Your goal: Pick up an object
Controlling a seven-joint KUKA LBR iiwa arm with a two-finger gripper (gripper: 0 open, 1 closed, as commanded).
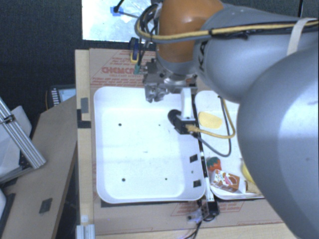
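Nearest the lens, the grey arm (269, 83) is seen reaching in from the right and covering much of the right bin (205, 102). Its orange band (189, 14) is seen above the wrist, over the far edge of the tabletop (55, 133).

The end effector (155, 92) is held over the far rim of the left bin (144, 153), close to that bin's far right corner. Whether it is wide or narrow cannot be told from this slant, and nothing is seen gripped in it.

The objects to be picked are all found in the right bin, well apart from the end effector. A flat yellow object (210, 119) is laid near the bin's left wall, toward the far end. A small green and orange item (213, 162) is placed nearer the front, close to the same wall. Just in front of it, a printed red and white packet (225, 180) is rested near the front left corner. Another yellow item (246, 173) is partly hidden by the arm, beside the packet; its shape cannot be made out.

Both bins are set side by side, their walls almost touching, on a cardboard sheet (112, 68) with red lettering that is spread over the tabletop. An aluminium rail (20, 138) is seen tilted at the tabletop's left edge.
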